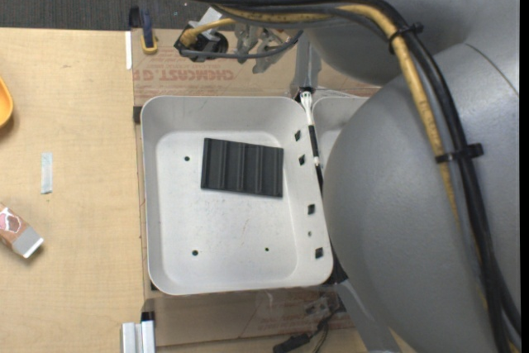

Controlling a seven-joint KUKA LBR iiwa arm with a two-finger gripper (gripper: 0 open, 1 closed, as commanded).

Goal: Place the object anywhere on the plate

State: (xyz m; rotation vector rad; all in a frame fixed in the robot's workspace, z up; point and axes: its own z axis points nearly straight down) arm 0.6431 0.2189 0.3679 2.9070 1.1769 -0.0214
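A dark grey ribbed rectangular slab lies flat in the left white bin, a little behind the bin's middle. My gripper hangs behind the far rim of that bin, over the cardboard, apart from the slab. Yellow and black cables loop around it and blur its outline. The big grey arm covers nearly all of the right bin, of which a corner shows.
On the wooden bench to the left lie a small grey strip, a red and white packet and an orange thing at the edge. A blue clamp stands behind the left bin.
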